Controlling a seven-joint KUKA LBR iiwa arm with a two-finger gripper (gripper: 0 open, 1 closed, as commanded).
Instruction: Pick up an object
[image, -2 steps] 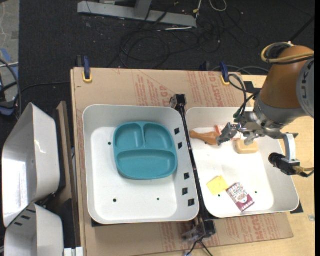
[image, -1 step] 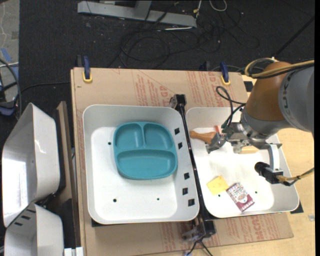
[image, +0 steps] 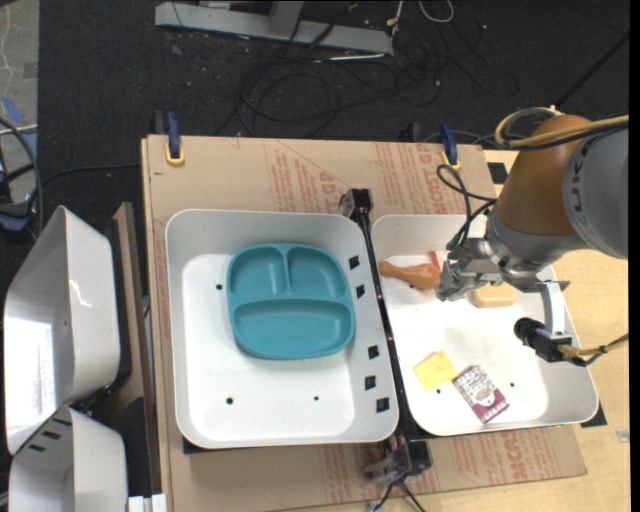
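On the far left stand some white tubs (image: 60, 300) off the bench; they play no part. Next, the left bin (image: 190, 400) carries a teal divided plate (image: 291, 302), lying flat and well apart from me. Along the cardboard sheet (image: 300, 165) under the bins runs red printing, upside down from this view and too faint for me to read.

Across the black divider, the right bin (image: 570, 405) holds my candidates. A tan, drumstick-shaped toy (image: 408, 271) lies near the bin's upper left, its tip just beside my gripper (image: 457, 283). I am low over that spot, in the approach-and-grasp step: nothing is lifted, and I judge no object secured. My wrist hides the fingertips, so I cannot tell whether they are spread or pressed together.

Lower down sit a yellow square pad (image: 434, 370) and, just beside it, a small red-and-white packet (image: 480, 391) with printing too small to read. Right of my gripper a pale beige block (image: 493, 297) peeks out, partly under my arm.

The next move, I judge, calls for centring on the drumstick toy, closing on its narrow end, then rising straight so it clears the bin wall.
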